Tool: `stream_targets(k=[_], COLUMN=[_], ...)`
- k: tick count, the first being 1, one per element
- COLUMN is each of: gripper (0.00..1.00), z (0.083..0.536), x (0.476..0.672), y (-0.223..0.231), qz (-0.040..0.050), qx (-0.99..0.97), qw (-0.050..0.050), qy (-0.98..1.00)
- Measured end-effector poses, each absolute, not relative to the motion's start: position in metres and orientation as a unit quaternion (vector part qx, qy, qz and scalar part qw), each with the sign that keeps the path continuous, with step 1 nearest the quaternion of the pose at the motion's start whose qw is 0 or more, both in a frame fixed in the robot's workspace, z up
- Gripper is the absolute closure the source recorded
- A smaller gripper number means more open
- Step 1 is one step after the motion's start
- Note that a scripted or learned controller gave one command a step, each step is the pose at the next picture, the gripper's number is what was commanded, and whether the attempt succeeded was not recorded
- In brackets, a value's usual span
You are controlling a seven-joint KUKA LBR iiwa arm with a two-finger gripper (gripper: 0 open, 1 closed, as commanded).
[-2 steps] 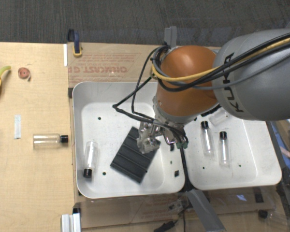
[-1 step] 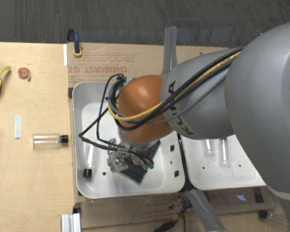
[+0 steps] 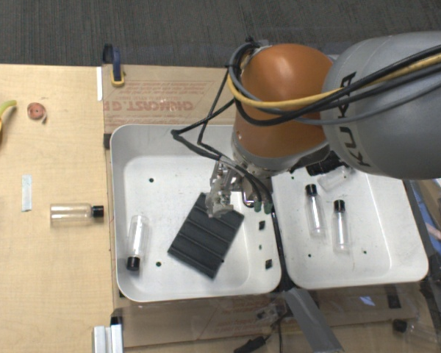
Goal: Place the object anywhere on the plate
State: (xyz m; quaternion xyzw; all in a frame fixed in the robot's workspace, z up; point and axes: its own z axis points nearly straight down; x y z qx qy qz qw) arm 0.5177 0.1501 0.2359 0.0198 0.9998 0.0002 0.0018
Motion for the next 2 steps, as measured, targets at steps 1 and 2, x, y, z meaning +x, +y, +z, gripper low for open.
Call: stream_targets(k=[1,2], gripper=[1.0,1.0], z=[0.166,0.196], x=[0.478,0.568], y=[0.185,0.229], qz=[-0.0002,0.0006], qx=[-0.025,-0.129], qw=[0.0,0.002], qy=[1.0,0.992])
